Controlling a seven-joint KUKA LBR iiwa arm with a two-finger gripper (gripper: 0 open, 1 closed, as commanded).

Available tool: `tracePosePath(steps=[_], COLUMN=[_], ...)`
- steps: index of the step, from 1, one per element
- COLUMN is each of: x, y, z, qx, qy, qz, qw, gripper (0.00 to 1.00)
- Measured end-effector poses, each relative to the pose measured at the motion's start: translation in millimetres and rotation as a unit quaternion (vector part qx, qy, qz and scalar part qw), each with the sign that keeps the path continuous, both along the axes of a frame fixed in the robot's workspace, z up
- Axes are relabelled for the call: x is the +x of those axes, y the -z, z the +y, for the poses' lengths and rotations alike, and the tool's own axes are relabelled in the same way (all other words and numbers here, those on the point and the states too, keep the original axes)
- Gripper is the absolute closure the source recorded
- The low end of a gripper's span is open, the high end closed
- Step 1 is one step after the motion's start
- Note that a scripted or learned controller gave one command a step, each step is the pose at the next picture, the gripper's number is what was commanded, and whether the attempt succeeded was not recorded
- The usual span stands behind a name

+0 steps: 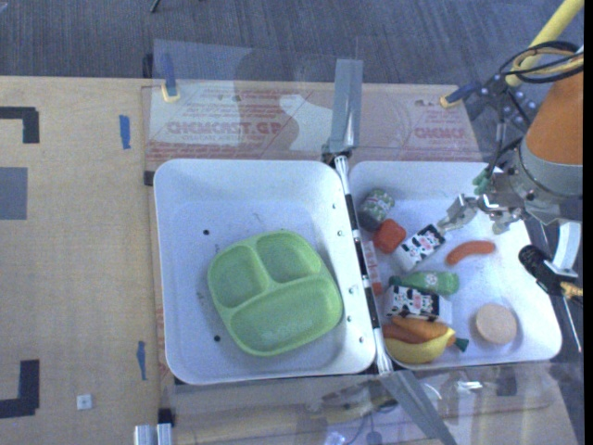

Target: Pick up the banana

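Curved yellow plastic banana lies at 6 o'clock in right white bin, touching orange carrot-shaped toy. Two-finger gripper hovers at 1 o'clock, aperture indeterminate. Risk: crowding neighbours deflect the grasp.

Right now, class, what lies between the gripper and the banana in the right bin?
In the camera view, between the gripper and the banana lie a black-and-white carton, a green bottle-like toy and a second black-and-white carton.
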State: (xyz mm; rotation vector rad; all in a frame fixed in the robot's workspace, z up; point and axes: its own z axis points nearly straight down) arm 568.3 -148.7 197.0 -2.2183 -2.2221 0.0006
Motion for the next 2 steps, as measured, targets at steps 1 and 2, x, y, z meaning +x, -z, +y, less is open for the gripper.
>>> tracePosePath(steps=[1,2], x=[-60,-27], y=[106,0], z=[27,-23], qx=[-0.0023,-0.0011], qy=[0.120,0.082], qz=[-0.009,-0.001], qw=[0.9928,0.9967], gripper=[0.00,0.00])
